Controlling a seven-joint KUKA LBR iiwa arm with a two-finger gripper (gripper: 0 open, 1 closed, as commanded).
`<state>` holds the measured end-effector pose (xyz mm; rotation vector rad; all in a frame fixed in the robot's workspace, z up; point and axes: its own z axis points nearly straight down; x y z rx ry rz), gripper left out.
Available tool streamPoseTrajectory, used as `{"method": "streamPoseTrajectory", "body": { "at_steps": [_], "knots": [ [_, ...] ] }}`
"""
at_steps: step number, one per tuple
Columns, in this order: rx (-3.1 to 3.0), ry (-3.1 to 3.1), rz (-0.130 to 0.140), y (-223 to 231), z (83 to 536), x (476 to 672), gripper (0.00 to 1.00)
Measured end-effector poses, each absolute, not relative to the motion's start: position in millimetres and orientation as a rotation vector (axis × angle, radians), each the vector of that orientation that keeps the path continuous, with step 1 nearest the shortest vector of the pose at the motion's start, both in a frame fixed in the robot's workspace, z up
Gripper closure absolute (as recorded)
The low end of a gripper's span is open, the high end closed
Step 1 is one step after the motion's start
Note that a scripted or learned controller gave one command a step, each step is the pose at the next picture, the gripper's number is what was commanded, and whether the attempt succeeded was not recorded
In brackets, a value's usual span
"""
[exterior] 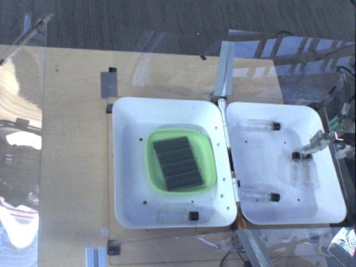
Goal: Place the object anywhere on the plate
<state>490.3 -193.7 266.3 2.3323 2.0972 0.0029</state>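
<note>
Already the dark grey ribbed rectangular block (pixel 177 163) lies flat on the lime-green square plastic plate (pixel 153 149) in the left white bin (pixel 125 166), so the chief risk, I judge, is a fresh reach nudging it off. The gripper (pixel 321 141) sits at the right bin's (pixel 322 204) edge — its grasp I cannot tell — near clear capped tubes (pixel 260 125) that it might snag — nothing blocks the plate
</note>
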Motion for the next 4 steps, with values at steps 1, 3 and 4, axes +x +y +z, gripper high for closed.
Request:
{"method": "streamPoseTrajectory", "body": {
  "at_steps": [1,3,4],
  "knots": [
    [2.116,2.312,0.004,-199,287,488.6,0.0],
    [1.968,2.438,0.005,-205,264,501.2,0.0],
    [1.78,2.577,0.003,-206,274,489.3,0.0]
  ]
}}
